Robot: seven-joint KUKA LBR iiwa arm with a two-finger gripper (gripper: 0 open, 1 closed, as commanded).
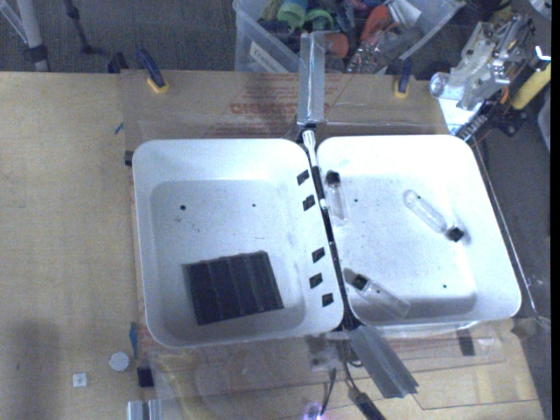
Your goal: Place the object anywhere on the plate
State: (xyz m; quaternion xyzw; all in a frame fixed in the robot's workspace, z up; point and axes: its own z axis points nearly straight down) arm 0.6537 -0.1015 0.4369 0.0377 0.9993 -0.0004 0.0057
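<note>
Jaws unreadable: the gripper [479,59], a tangle of bright metal, sits beyond the right bin's [490,191] far corner, well clear of everything. Two glossy white bins, and the left bin [149,234] carries the plate [232,287], a dark ribbed rectangular slab. In the right bin lie three clear black-capped tubes: one by the divider [335,198], one mid-bin [433,215], one at the near wall [376,294].

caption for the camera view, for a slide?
Two white bins: dark plate in the left bin, three clear vials in the right bin.
</note>
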